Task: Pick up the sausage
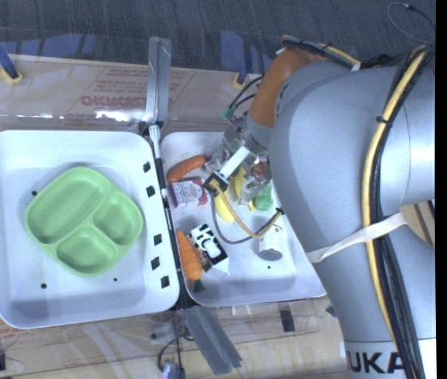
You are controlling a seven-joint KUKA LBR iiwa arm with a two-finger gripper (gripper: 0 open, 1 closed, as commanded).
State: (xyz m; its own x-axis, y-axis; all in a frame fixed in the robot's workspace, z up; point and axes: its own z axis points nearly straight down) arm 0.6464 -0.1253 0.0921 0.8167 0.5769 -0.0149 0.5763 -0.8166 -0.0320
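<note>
The sausage (186, 166), reddish orange, lies near the back left of the right bin (243, 284), tilted along the bin's left wall. My gripper (243, 164) hangs just right of it, over the middle of that bin. The wrist and its fittings cover the fingertips. Nothing can be seen held.
The right bin also holds a carrot (189, 257) at the front left, a red and white packet (189, 193), a black and white card (207, 243), a banana (223, 208), a green item (264, 199) and a small round lid (269, 253). A green divided plate (84, 220) lies in the left bin (10, 290).
</note>
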